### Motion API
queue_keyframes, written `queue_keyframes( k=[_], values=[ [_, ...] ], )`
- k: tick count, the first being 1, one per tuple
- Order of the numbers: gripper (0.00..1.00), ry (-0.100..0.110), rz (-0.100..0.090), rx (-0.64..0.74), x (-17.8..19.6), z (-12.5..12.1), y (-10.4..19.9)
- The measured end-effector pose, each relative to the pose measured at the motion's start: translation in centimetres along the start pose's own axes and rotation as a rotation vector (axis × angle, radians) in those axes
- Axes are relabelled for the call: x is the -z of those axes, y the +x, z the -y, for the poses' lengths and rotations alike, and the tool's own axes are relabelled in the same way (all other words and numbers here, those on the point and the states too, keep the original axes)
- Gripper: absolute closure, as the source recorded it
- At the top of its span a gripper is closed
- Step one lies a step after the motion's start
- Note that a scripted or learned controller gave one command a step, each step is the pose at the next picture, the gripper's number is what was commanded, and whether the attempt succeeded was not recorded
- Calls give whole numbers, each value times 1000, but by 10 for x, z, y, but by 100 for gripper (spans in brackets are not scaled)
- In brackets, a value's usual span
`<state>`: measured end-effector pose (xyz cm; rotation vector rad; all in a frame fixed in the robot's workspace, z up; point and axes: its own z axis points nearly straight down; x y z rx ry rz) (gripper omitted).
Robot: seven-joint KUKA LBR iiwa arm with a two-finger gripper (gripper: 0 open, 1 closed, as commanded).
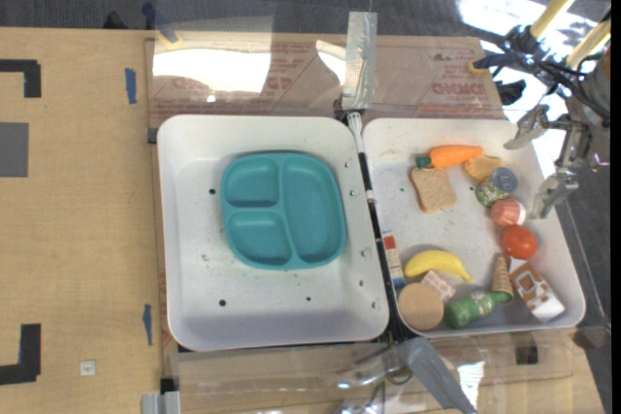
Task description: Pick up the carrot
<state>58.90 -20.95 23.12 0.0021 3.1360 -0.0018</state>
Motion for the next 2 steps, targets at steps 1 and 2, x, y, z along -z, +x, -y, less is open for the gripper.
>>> queue_keyframes(
  k=[1, 2],
  values=[
    [0, 0, 3, -346, -132, -44, 21],
    [100, 1, 8, -342, -122, -46, 19]
  ],
)
